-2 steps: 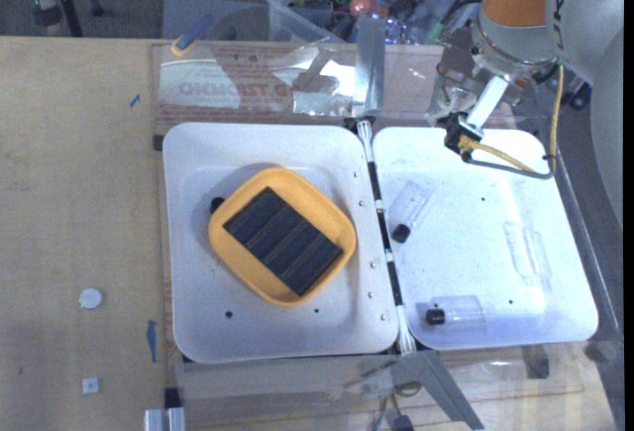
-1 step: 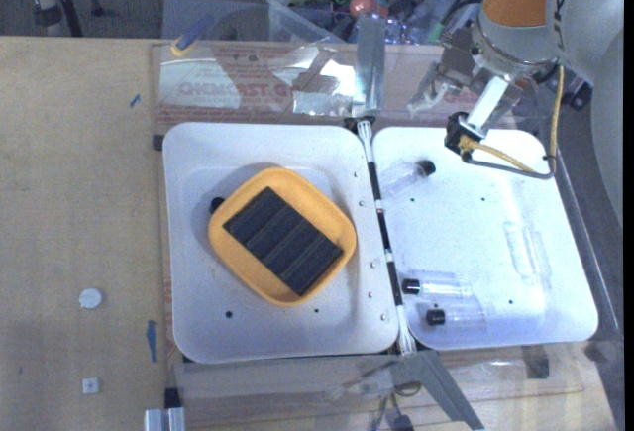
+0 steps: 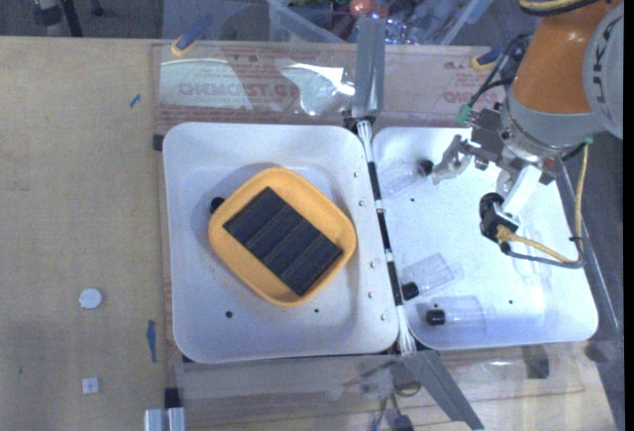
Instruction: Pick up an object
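The arm (image 3: 570, 53), grey with an orange band above the wrist, is reaching in over the right bin (image 3: 555, 320) from the bench's right edge. Its gripper (image 3: 482, 176) is hanging above the bin's far half, with 2 pale fingers (image 3: 451, 160) spreading apart at a slant; they are standing open and nothing is sitting between them. A yellow cable (image 3: 540, 253) is trailing from the wrist toward the bin's right rim.

In the left bin (image 3: 188, 320), a yellow square object (image 3: 260, 282) with a dark ribbed panel (image 3: 282, 239) on top is lying turned diamond-wise near the middle, well apart from the gripper. A small black thing (image 3: 216, 205) is peeking out at its far left corner.

In the right bin, a clear tube with a black cap (image 3: 454, 314) is lying near the front edge, by the divider between the 2 bins. A clear flat piece (image 3: 434, 271) is lying just beyond it, and another clear piece (image 3: 401, 183) is lying near the far left corner.
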`<state>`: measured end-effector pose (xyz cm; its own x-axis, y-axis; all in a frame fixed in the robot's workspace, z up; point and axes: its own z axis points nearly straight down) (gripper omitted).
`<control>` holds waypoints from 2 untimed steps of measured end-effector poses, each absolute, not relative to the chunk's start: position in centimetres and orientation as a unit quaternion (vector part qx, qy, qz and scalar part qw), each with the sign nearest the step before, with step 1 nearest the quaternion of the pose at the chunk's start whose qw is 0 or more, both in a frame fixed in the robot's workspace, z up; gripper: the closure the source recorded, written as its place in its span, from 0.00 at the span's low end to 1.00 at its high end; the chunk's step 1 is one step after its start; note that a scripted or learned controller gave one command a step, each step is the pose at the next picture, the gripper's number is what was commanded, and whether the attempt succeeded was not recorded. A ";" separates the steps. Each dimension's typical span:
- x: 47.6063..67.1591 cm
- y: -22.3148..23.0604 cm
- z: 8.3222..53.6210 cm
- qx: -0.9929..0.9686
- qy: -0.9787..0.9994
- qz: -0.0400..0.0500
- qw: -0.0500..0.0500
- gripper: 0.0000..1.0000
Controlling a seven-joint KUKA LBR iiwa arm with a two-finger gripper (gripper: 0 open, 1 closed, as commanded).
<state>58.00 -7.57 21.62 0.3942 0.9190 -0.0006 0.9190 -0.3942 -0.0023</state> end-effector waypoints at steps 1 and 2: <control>55.5 -5.3 18.4 -0.961 -0.276 0.003 0.002 0.00; 48.9 -9.3 27.0 -0.933 -0.359 0.001 0.000 0.00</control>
